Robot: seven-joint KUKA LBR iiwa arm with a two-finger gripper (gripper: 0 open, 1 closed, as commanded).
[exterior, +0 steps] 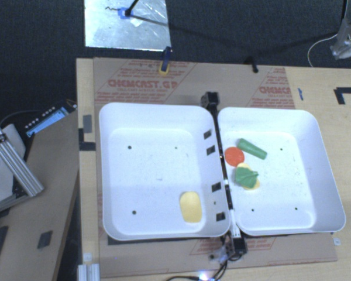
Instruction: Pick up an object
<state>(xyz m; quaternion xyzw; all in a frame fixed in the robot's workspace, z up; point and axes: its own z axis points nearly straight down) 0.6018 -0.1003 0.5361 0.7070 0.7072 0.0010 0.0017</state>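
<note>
Dark carpet surrounds the desk (88,157), whose top is covered by a cardboard sheet printed in red, and on that sheet sit two shallow white bins side by side. A pale yellow, rounded piece (191,206) lies alone in the left bin (123,122), near its front right corner. Three things cluster in the right bin (316,157), close to the divider between the bins: a green elongated piece (252,148) lying at a slant, a flat orange-red disc (234,156) just beside its lower end, and below them a green leafy-looking toy (245,176) that overlaps something yellow beneath it. With no arm over either bin, I cannot tell how the jaws stand. By my judgement the pick is at its very start: nothing is lifted, and a target is not yet approached. The yellow piece looks the easiest choice, since it lies apart from everything else, though the nearby bin wall leaves little room on that side. The clustered items would call for a careful descent so the jaws close on one thing alone.
</note>
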